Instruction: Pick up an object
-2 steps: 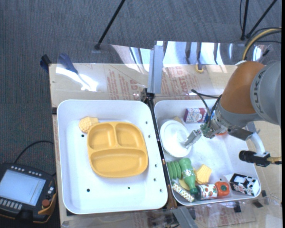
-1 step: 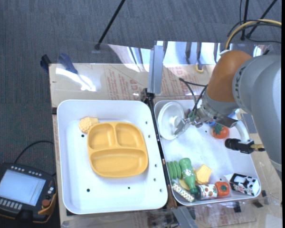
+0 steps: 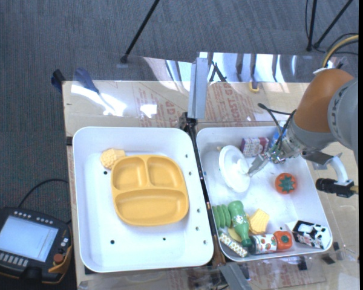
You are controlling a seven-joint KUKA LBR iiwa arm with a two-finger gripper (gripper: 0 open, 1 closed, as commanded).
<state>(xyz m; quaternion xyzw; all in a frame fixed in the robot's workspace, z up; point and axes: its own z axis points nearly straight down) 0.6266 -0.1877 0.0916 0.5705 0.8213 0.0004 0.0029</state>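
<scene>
End effector [image 3: 258,164] lowered at a slant into right bin [image 3: 314,189], tips touching white dish [image 3: 233,167], the likely pick target; clench state indeterminable. Remaining items crowded along near wall.

Two bins sit side by side on the bench. In the left bin [image 3: 85,222] a divided plate [image 3: 149,189] lies centrally, a toy corn [image 3: 112,157] touching its far-left corner. In the right bin [image 3: 314,213] a cup [image 3: 233,168] lies at the far left, a tomato [image 3: 285,183] to its right, a bottle [image 3: 239,217] near the front
</scene>
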